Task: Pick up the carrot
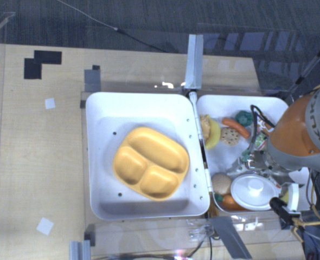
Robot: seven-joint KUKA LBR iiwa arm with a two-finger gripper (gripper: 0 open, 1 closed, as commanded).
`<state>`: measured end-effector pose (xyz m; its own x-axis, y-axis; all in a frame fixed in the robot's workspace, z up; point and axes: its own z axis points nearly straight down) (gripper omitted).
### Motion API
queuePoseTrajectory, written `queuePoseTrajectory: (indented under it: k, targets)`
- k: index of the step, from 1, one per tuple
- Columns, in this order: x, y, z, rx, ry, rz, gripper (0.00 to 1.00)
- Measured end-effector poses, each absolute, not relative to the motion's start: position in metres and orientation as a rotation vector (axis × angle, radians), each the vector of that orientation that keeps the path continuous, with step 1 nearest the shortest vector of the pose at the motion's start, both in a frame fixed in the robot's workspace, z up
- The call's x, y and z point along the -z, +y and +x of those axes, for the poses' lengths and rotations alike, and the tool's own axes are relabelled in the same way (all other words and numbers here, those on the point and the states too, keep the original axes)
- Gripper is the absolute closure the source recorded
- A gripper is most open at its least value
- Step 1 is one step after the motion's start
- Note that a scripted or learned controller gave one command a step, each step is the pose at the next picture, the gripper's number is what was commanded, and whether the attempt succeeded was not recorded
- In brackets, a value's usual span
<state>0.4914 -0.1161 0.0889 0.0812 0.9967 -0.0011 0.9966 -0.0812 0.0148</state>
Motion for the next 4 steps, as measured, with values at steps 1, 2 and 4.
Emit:
queuePoseTrajectory:
  k: [1,2,4]
  targets:
    - [-0.184,-0.097,0.489,-0.011,1.577,2.713,0.0]
    - [-0.092,-0.119,0.492,-0.025,1.156,2.907,0.0]
    - [-0.167,-0.123,0.532,-0.007,0.327,3.124,0.0]
